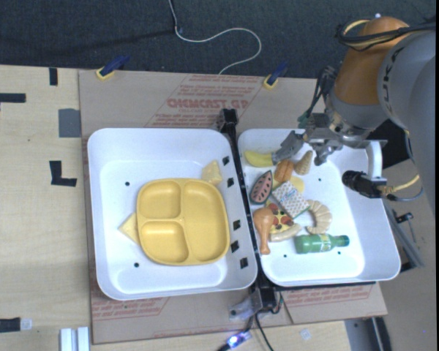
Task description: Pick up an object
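While the gripper [305, 151] hangs over the right bin [373, 258] with fingers spread and nothing between them, stock lies as follows. Brown bread-shaped toy [303, 161]: just beneath the fingertips; likely light, rigid, smooth plastic; best taken across its narrow width. Orange piece [283, 170]: just left of it, touching. Green bottle [320, 243]: well below, lying flat, apt to roll.
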Robot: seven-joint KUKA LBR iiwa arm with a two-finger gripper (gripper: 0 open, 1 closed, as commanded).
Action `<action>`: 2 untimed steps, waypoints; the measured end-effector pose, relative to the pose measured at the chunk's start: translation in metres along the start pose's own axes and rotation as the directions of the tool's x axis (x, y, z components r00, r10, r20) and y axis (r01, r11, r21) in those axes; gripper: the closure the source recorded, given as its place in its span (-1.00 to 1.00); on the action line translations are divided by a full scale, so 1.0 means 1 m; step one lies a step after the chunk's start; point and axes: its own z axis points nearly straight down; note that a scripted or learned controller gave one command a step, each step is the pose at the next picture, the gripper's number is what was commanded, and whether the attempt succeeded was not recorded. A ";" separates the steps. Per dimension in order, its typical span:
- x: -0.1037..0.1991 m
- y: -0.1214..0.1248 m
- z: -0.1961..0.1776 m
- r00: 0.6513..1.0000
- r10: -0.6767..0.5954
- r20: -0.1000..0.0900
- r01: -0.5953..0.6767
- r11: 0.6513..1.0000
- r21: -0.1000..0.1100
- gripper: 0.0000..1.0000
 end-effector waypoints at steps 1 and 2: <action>0.000 0.003 -0.008 1.000 -0.003 0.002 0.003 1.000 -0.014 -1.00; 0.003 0.007 0.056 1.000 -0.004 0.002 0.004 1.000 -0.009 -1.00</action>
